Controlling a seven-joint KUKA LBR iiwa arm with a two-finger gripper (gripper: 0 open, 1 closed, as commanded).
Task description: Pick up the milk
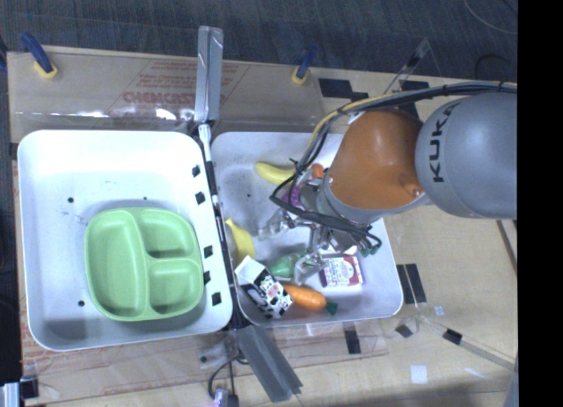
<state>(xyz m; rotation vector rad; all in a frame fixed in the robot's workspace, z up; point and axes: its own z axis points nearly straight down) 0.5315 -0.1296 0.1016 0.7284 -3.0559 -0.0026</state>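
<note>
White bins share the bench; in the right bin (387, 295) the cow-spotted milk carton (269, 293) lies near my gripper (310, 251), off to one side and beside the carrot (305, 297). Whether my jaws are spread or pressed together I cannot tell. The carton looks light and stiff but crushable, so I'd pinch gently across its flat sides.

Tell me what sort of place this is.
Probably a robotics lab test bench, not a kitchen: two white bins sit clamped on a taped board, a grey KUKA arm reaches in, and toy groceries like a milk carton and carrot fill one bin.
</note>
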